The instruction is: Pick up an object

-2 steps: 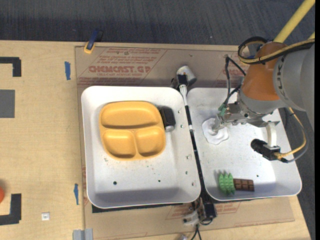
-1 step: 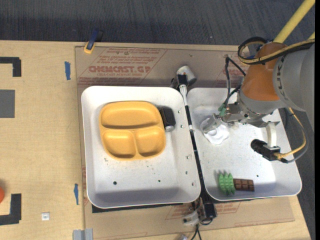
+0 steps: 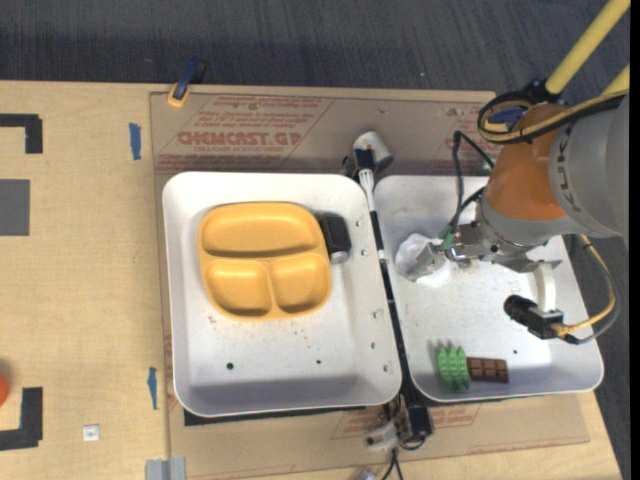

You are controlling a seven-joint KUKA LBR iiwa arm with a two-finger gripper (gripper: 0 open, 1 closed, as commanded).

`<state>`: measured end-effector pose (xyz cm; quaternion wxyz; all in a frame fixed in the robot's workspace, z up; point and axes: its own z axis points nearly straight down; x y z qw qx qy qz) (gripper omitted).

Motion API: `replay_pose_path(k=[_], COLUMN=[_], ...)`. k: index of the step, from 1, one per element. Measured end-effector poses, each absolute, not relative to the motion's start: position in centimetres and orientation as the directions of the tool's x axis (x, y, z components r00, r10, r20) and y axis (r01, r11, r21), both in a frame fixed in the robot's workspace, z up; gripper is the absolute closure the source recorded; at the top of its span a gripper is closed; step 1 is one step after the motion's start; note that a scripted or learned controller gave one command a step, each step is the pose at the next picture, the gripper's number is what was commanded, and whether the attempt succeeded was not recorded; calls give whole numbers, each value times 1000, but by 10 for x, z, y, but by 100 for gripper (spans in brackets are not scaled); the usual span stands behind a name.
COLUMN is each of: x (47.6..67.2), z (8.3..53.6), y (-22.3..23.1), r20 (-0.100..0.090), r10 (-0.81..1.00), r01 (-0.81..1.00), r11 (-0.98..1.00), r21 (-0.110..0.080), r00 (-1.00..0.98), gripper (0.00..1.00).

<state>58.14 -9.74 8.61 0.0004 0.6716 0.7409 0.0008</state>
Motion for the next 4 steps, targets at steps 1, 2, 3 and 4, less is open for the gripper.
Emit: replay_pose_path(k=[1,2,3,4], x=[510,551,492,532], z=[86,185,184,86], y=[-109,-35,-85,-96], r20=[0,0,1,1], r10=[989,983,999,997], r01=[989,983,999,997], r11=[151,-185,40,-72], r21=[1,0,-2,3], r00=[-151,185,-40,72], gripper=[0,0,0,0])
